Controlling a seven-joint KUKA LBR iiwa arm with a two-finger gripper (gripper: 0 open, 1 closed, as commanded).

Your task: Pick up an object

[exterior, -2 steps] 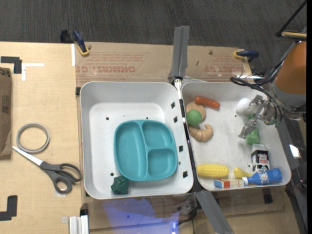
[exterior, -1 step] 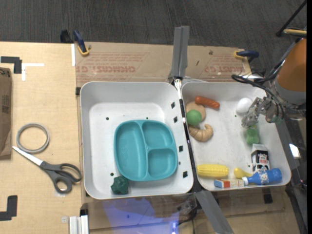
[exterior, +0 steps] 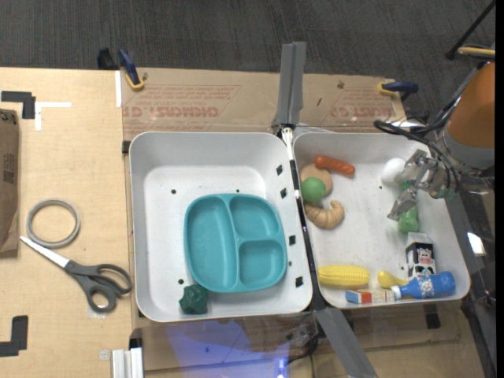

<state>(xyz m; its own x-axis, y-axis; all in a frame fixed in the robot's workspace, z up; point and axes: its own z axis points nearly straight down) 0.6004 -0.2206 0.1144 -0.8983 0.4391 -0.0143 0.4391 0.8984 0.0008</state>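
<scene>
A green object (exterior: 409, 220) lies at the right of the right bin (exterior: 370, 235), just below my hand (exterior: 411, 189), whose fingers look spread around nothing. Its shape is too blurred to give an axis. Around it: one corn cob (exterior: 343, 275), one carrot (exterior: 335, 164), one croissant (exterior: 327, 213). The left bin (exterior: 150, 211) holds one teal tray (exterior: 235, 242).

A robotics lab: a plywood bench (exterior: 63, 132) with clamped cardboard (exterior: 205, 101), two white bins (exterior: 150, 164), toy food (exterior: 343, 275), black tape markers (exterior: 20, 101), scissors (exterior: 83, 274) and dark carpet (exterior: 236, 14)
</scene>
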